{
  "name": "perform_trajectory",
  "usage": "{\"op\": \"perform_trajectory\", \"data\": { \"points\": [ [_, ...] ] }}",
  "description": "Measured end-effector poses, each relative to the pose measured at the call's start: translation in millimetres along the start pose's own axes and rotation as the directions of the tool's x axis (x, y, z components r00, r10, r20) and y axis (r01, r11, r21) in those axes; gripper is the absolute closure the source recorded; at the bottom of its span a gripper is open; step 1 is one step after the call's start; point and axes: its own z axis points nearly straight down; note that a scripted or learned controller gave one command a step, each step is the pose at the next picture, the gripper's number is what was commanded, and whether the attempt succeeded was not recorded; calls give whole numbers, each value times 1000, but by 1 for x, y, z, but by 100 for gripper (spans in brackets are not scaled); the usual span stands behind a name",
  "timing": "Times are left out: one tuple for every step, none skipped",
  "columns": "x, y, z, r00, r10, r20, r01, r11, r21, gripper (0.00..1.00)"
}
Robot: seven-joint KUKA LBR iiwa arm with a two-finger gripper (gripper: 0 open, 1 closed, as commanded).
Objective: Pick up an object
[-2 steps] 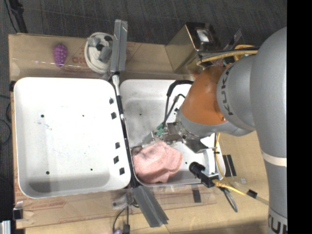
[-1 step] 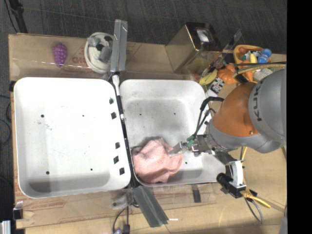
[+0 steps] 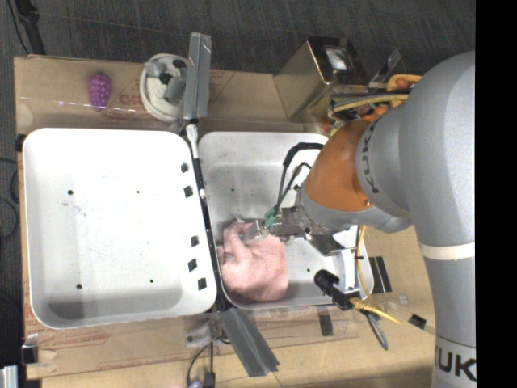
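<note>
Clearly, "KUKA" marks the arm [image 3: 420, 152] — above pink cloth [image 3: 254, 261].

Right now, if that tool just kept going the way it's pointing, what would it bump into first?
Most likely the pink cloth in the right bin: the tool sits at its upper edge, though height is hard to judge from above.

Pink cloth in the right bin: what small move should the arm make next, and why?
Probably a short descent onto the pink cloth. The gripper sits at the cloth's upper edge in the right bin, and nothing shows it gripped yet.
</note>
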Motion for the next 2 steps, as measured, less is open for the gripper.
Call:
{"op": "perform_trajectory", "data": {
  "points": [
    [0,0,-9,1000,-4,-3,4,1000,3,100],
    [31,19,-117,1000,16,0,-16,1000,5,100]
  ]
}}
